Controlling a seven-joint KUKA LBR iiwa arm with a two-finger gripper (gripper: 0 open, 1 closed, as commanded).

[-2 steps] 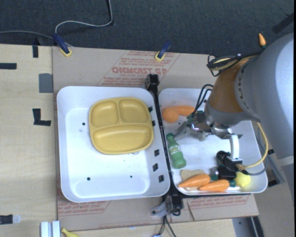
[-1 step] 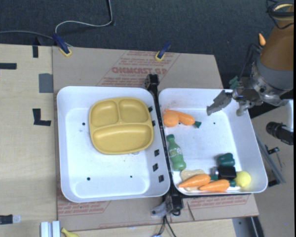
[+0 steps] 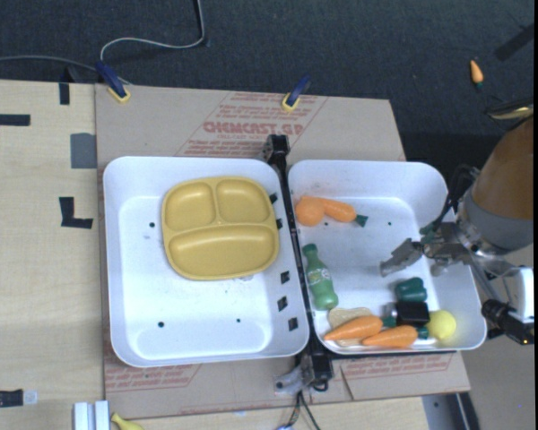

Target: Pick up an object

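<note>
My gripper (image 3: 413,248) hangs over the right side of the right bin (image 3: 377,179), open, with nothing between its fingers. Just below it lie a dark green piece (image 3: 411,288) and a black piece (image 3: 412,313). A yellow lemon (image 3: 443,326) sits in the bin's front right corner. Two orange carrots (image 3: 355,328) (image 3: 392,337) lie along the front wall. A green bottle (image 3: 319,278) lies by the left wall, and an orange toy vegetable (image 3: 323,210) rests at the back left.
The left bin (image 3: 130,240) holds a yellow divided plate (image 3: 221,227). A black divider (image 3: 287,231) runs between the bins. Both stand on a cardboard sheet (image 3: 161,124). The arm's orange band (image 3: 511,177) is at the right edge.
</note>
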